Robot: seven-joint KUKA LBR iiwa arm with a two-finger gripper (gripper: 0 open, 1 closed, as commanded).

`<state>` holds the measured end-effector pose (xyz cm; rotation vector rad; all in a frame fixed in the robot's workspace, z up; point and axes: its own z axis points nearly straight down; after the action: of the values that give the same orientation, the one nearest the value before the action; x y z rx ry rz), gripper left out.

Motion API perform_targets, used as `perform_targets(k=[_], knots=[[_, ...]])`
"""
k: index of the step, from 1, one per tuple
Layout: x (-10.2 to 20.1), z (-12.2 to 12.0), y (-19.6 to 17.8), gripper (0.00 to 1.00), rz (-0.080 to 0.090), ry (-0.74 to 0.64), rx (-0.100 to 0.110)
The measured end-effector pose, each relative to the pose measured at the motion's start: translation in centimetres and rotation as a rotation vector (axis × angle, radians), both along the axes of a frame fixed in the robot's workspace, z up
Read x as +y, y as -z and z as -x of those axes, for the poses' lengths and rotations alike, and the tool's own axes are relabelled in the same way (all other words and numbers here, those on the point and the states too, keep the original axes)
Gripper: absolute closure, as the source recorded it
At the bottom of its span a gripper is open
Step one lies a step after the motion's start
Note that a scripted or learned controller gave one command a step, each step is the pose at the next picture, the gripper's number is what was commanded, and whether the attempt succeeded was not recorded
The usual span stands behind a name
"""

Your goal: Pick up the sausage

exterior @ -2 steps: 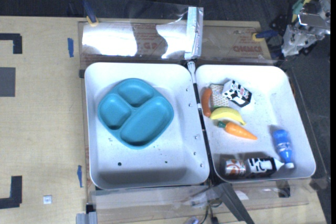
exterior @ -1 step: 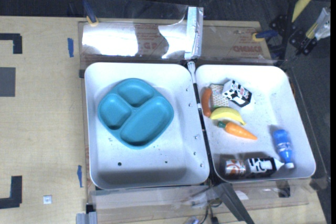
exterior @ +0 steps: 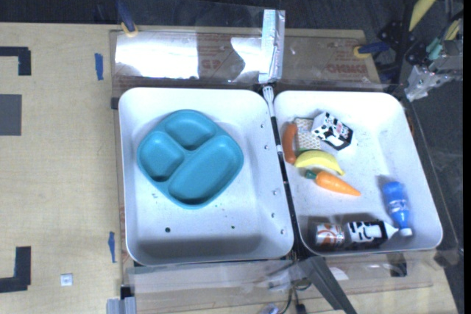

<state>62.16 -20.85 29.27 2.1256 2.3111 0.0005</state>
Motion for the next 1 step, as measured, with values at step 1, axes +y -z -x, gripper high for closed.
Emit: perform_targets(k=[1], knots=[[2.34,-1.75,4.34,1.00,-0.001,-0.192,0.002]])
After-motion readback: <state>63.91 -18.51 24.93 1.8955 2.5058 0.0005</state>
